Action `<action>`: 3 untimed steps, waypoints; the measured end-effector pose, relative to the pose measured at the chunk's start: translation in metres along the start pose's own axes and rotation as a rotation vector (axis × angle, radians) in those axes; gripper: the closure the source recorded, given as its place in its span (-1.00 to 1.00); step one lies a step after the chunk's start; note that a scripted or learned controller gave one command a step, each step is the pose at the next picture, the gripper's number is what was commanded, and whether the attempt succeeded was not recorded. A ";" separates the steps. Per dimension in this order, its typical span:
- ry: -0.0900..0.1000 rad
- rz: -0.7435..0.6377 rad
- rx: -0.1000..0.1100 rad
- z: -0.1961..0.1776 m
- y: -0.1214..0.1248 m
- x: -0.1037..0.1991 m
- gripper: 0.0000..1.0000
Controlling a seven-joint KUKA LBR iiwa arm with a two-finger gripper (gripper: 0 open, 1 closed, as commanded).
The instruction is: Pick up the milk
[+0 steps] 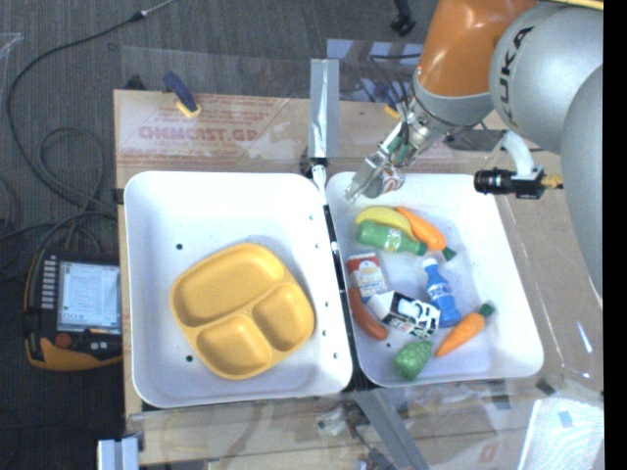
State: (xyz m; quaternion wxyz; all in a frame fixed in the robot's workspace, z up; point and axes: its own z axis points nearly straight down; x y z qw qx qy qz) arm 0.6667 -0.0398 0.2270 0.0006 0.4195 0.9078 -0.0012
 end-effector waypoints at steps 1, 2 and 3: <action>0.000 -0.067 0.000 -0.001 -0.005 0.000 1.00; 0.000 -0.141 0.000 0.002 -0.003 0.004 1.00; -0.002 -0.218 -0.002 -0.009 -0.007 -0.001 1.00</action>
